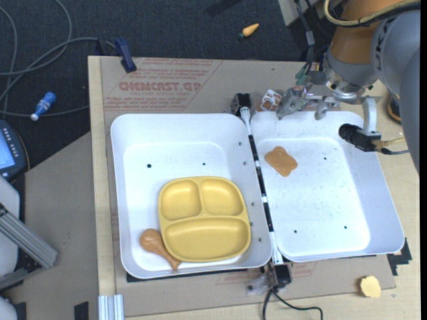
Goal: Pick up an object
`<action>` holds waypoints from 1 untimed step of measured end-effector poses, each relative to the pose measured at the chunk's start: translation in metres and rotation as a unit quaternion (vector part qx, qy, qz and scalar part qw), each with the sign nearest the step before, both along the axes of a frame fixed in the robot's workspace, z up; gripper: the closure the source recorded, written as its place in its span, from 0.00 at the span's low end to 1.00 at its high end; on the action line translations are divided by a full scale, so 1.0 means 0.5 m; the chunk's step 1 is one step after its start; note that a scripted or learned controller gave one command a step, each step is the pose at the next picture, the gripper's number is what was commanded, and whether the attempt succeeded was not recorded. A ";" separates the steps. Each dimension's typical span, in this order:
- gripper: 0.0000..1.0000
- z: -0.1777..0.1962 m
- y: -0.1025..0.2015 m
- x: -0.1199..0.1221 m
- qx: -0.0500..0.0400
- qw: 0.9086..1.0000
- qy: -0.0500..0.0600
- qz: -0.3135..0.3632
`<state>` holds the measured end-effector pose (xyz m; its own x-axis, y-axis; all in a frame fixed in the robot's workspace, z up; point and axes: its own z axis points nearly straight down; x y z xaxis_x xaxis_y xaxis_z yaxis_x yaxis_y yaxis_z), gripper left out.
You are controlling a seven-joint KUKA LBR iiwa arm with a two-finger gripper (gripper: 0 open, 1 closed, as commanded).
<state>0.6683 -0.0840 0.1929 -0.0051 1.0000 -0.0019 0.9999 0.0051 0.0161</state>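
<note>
While plate [202, 219] fills left bin [127, 145] | toast [281, 161] in right bin [360, 212]

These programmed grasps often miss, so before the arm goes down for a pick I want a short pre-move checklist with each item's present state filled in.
1. A target lies in reach: ok. A brown toast-shaped piece rests in the right bin, apart from the walls.
2. Target free of neighbours: ok. Nothing touches it.
3. Gripper above the target: not ok. It hangs over the right bin's far rim, beyond the piece.
4. Gripper carrying nothing: ok. Nothing shows between its fingers.
5. Fingers open enough: cannot tell.
6. Other options: not ok. The drumstick in the left bin lies against the yellow divided plate.
</note>
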 end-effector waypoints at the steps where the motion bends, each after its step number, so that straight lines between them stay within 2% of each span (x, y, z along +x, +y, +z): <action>1: 0.00 -0.016 0.052 -0.031 0.001 1.000 0.010 -0.001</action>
<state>0.6526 -0.0582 0.1849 -0.0026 1.0000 0.0010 1.0000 0.0026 -0.0030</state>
